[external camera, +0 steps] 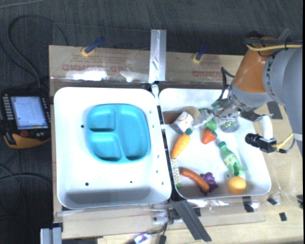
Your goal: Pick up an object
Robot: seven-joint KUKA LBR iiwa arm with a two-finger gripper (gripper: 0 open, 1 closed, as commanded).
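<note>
The right bin [254,156] holds several toy foods. An orange carrot [180,144] lies at the left, and a white cup [183,119] sits just behind it. A small red vegetable with green leaves [209,134] lies mid-bin. A green bottle [230,158] points toward an orange fruit [237,184] at the front. A hot dog [192,177] touches purple grapes [209,178]. My gripper [220,112] is low over the back of this bin, right above the red vegetable's leaves and beside a small silvery round piece [230,124].
The left bin [71,172] carries a blue divided tray [117,132]. A divider wall [163,146] separates the bins. A teach pendant [23,117] lies off the bench at the left. The arm's orange band [250,70] hangs over the right bin's back corner.
</note>
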